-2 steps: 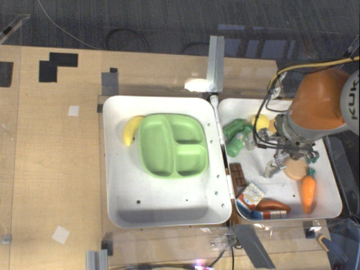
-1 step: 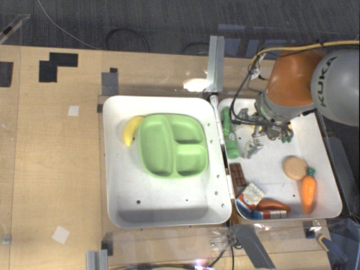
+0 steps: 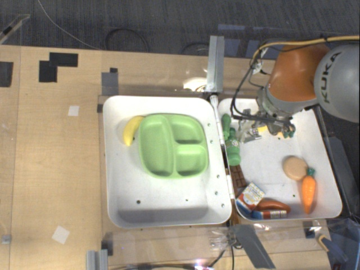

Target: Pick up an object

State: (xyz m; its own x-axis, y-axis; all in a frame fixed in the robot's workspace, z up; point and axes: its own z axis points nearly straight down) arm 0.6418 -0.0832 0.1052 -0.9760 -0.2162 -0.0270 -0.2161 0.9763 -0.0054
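My gripper (image 3: 263, 127) hangs low over the back of the right bin (image 3: 323, 151), under the arm's orange band. A small yellowish patch shows just beneath it, and I cannot make out what it is. A green bottle (image 3: 229, 142) lies along the bin's left wall, just left of the gripper. Toward the front right sit a tan round object (image 3: 295, 167) and an orange carrot (image 3: 308, 192). At the bin's front lie a small printed packet (image 3: 251, 194), a red and blue object (image 3: 269, 208) and a brown piece (image 3: 238, 176).
The left bin (image 3: 121, 201) holds a green divided plate (image 3: 170, 145) with a yellow banana (image 3: 131, 130) at its left edge. A metal post (image 3: 214, 63) rises behind the divide between the bins. Black cables loop from the arm over the right bin's back.
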